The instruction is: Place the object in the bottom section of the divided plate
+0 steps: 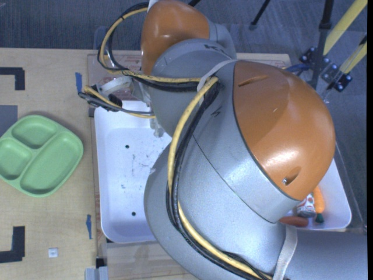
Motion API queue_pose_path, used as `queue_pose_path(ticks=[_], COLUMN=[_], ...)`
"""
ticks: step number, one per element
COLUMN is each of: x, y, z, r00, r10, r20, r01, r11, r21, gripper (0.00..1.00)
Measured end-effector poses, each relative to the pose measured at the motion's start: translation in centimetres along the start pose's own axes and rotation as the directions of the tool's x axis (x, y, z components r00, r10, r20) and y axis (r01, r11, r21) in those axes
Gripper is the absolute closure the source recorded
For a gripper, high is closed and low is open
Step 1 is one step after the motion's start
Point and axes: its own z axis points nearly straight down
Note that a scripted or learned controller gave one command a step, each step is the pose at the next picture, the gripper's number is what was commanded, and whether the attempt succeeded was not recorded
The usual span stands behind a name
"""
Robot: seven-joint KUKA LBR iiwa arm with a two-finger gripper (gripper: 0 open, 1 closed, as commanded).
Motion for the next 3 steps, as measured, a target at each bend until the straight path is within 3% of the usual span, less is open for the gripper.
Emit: queue_pose_path(ticks=[1, 2, 3], x=[-4.1, -3.2, -3.9], y=[0.6, -1.0, -1.2], z=[-3.5, -3.8, 5.7], r00=[1.0, 0.945, 0.976], r10=[-0.026, -0.328, -0.218], r20=[0.002, 0.005, -0.006], r01=[0.026, 0.328, 0.218], r11=[1.0, 0.945, 0.976], r21=[0.0, 0.0, -0.001], gripper=[1.0, 1.0, 1.0])
